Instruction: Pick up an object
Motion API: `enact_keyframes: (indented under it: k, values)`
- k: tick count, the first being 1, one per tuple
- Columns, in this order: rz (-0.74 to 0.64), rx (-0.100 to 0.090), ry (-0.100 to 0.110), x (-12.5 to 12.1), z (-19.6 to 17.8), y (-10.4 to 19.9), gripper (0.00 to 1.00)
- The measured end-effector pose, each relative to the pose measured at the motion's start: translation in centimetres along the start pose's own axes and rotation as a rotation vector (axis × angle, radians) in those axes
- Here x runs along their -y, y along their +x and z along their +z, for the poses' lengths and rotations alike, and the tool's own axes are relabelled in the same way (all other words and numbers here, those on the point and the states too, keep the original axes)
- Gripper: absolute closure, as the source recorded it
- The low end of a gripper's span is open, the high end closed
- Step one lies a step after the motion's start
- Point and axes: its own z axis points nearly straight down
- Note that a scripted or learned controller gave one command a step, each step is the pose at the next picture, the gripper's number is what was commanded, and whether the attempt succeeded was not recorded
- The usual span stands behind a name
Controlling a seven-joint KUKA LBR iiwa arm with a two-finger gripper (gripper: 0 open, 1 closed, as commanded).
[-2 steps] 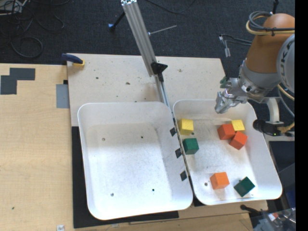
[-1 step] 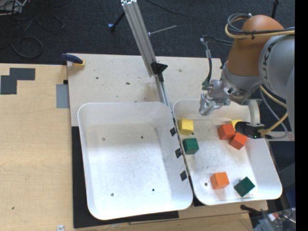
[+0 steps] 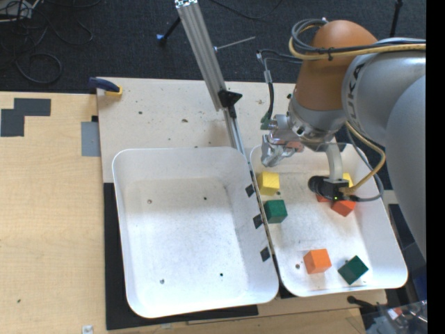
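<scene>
Tabletop light wood, dark patches at left; dark carpet and cables beyond. Two white bins: left bin, right bin. Hand at right bin's far-left corner, nothing visibly between fingers; finger spread: cannot tell. Yellow cube just below hand, green cube next to it. Orange cube and dark green cube near front rim.

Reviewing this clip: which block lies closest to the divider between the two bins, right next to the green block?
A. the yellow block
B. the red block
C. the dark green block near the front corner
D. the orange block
A. The yellow block sits in the right bin against the divider side, just behind the green block; the orange block and red block lie further into the bin.
</scene>
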Motion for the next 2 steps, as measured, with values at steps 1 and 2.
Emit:
enact_keyframes:
  k: [1, 2]
  values:
    - [0.0, 0.0, 0.0, 0.1, 0.1, 5.0, 1.0]
    - [0.0, 0.001, -0.003, -1.8, -0.2, 10.7, 1.0]
